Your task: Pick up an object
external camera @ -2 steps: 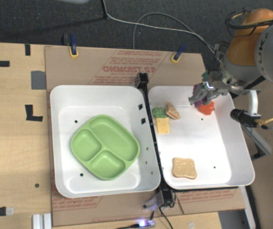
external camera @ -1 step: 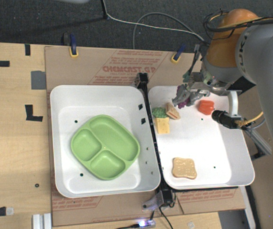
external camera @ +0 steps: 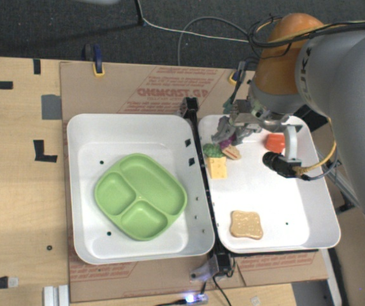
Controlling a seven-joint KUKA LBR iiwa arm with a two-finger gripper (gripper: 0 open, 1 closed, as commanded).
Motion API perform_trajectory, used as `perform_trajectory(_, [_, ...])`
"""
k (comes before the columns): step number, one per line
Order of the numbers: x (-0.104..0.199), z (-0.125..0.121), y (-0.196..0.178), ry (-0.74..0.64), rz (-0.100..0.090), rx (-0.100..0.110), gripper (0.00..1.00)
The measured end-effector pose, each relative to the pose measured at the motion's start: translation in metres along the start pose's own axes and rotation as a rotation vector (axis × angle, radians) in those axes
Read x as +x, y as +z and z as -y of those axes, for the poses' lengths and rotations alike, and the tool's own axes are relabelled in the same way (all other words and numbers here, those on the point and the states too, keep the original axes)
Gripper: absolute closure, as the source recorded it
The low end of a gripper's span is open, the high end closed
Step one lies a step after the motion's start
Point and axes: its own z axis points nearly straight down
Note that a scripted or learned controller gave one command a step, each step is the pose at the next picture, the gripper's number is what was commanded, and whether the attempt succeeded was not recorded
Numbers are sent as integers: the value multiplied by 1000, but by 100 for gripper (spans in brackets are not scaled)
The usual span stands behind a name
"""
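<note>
While the gripper [external camera: 228, 134] hangs over the clutter [external camera: 220, 153] at the right bin's [external camera: 309, 231] left wall, its grasp unreadable, crowding risks a miss; toast [external camera: 246, 224] lies apart.

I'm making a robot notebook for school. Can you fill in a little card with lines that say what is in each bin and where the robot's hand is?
left bin: a green plate with three sections
right bin: toast slice, yellow cheese block, red piece, small pile of toy food by the left wall
arm: grey with an orange band, reaching in from the right
gripper: low over the small pile, at the right bin's upper left
held: cannot tell
</note>
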Motion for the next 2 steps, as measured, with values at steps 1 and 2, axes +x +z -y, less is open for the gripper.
perform_trajectory(1, [49,0,6,0,0,2,100])
perform_trajectory(2, [95,1,7,0,0,1,100])
